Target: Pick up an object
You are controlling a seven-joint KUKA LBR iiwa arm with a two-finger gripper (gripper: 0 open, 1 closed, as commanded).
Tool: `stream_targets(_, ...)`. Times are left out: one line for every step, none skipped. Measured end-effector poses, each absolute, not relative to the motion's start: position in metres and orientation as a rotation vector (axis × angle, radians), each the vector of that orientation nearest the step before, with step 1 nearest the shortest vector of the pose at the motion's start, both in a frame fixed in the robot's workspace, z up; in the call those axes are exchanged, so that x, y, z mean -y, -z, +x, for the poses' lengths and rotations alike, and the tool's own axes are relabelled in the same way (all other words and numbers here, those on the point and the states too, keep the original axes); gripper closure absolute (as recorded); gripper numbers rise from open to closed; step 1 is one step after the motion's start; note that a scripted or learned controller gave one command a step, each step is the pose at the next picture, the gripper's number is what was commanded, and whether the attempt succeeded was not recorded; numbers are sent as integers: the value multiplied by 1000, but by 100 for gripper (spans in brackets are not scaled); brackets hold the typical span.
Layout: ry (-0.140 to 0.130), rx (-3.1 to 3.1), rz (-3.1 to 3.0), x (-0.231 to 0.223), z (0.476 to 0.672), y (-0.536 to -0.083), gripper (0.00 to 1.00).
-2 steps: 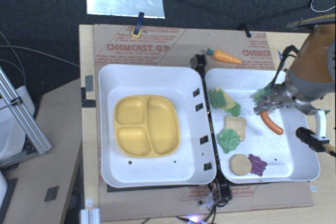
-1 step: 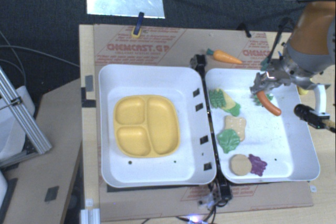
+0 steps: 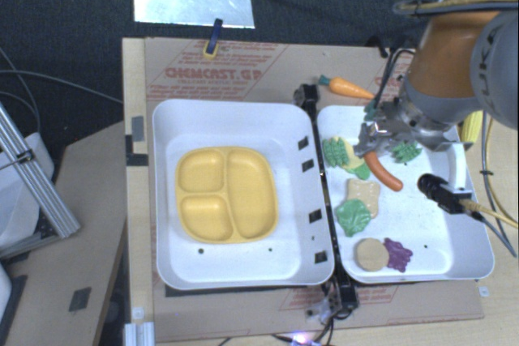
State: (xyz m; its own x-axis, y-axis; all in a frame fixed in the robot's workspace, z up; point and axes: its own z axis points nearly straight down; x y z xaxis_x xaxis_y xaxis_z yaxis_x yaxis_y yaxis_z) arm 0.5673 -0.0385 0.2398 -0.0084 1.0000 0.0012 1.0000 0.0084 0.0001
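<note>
Reaching in from the right, wrist bent down over the right bin (image 3: 474, 255), pincer (image 3: 371, 140) low among toy foods; spread or pressed together, cannot tell. Just below it: glossy red sausage (image 3: 383, 171). Beside it, left: knobbly green piece (image 3: 334, 151). Further below: flat tan cracker (image 3: 362, 194), leafy green lump (image 3: 353, 216), round biscuit (image 3: 372, 254), purple grapes (image 3: 397, 254). Above: smooth orange carrot (image 3: 349, 87). Far left: yellow divided plate (image 3: 226, 194).

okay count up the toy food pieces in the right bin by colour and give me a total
Green: 3, at and
Orange-red: 1
Tan or beige: 2, at and
Purple: 1
Yellow: 1, partly hidden
Total: 8
</note>
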Motion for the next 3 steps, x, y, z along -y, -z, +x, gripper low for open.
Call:
stream_targets(8,2234,-2212,-17,549,-292,100)
stream_targets(5,2229,-2217,-10,504,-354,100)
stream_targets(6,2231,-2216,-29,487,-392,100)
